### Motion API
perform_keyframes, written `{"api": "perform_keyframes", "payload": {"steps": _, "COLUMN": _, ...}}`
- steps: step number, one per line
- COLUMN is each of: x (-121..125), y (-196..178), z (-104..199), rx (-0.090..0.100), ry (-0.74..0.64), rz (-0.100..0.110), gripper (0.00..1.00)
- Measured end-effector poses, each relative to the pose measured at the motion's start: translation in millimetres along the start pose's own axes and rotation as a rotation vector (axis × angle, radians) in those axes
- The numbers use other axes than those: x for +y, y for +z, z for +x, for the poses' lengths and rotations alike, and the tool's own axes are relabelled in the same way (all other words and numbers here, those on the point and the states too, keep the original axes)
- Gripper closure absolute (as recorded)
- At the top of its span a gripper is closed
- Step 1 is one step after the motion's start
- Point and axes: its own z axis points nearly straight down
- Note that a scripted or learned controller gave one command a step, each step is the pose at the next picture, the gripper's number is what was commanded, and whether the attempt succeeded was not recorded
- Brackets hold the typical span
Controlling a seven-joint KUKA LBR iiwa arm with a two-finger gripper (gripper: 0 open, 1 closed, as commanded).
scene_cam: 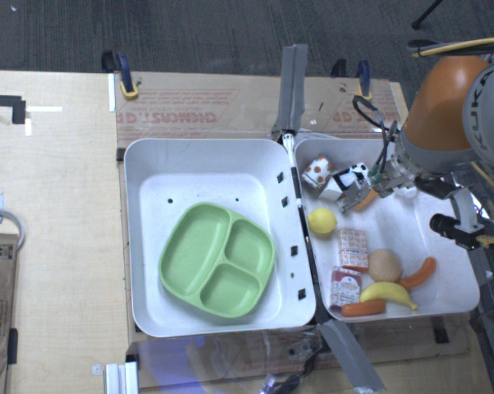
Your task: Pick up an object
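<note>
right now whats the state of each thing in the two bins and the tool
green divided plate: upright, nothing in its compartments, tilted in the left bin
lemon: loose near the right bin's left wall
banana: lying flat, whole
two sausages: lying flat, one each side of the banana
snack packets: lying flat, sealed
cow toy: beside the tool
tool: low in the right bin

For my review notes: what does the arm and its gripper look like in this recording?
The arm is grey with a large rounded orange band above the wrist. Thin dark cables loop from the wrist down toward the gripper, a small assembly of metal-grey and black parts. A black bracket or knob sticks out lower on the arm's side.
</note>
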Motion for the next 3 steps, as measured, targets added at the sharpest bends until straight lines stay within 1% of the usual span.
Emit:
{"api": "perform_keyframes", "payload": {"steps": 1, "x": 34, "y": 34, "z": -25, "rx": -0.011, "ry": 0.036, "rz": -0.017, "gripper": 0.0}}
{"api": "perform_keyframes", "payload": {"steps": 2, "x": 13, "y": 42, "z": -43, "rx": -0.003, "ry": -0.099, "rz": -0.004, "gripper": 0.0}}
{"api": "perform_keyframes", "payload": {"steps": 3, "x": 13, "y": 32, "z": -44, "rx": -0.004, "ry": -0.096, "rz": -0.006, "gripper": 1.0}}
